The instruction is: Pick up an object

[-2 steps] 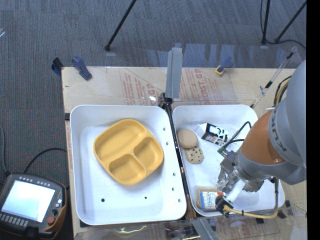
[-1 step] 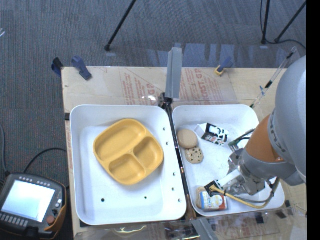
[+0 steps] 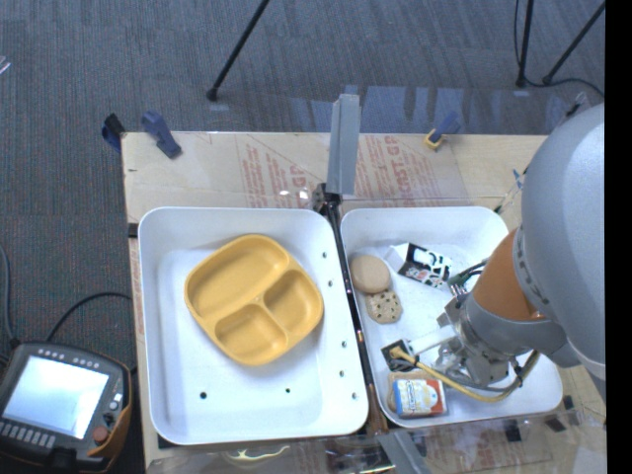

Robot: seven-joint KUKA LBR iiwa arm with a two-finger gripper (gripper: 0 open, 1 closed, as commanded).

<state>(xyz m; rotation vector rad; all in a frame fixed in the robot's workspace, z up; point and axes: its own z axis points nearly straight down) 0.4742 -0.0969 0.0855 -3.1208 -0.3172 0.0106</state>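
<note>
While my gripper (image 3: 457, 360) hangs low just beside the carton (image 3: 417, 396), nothing looks lifted; its grip I cannot tell. Pick judged not yet done.

There are two white bins (image 3: 163, 383), one yellow divided plate (image 3: 254, 298), one tan roll (image 3: 370, 274), one cookie (image 3: 384, 306), one black-and-white packet (image 3: 425, 264) and one small orange-labelled pouch (image 3: 416, 396).
</note>
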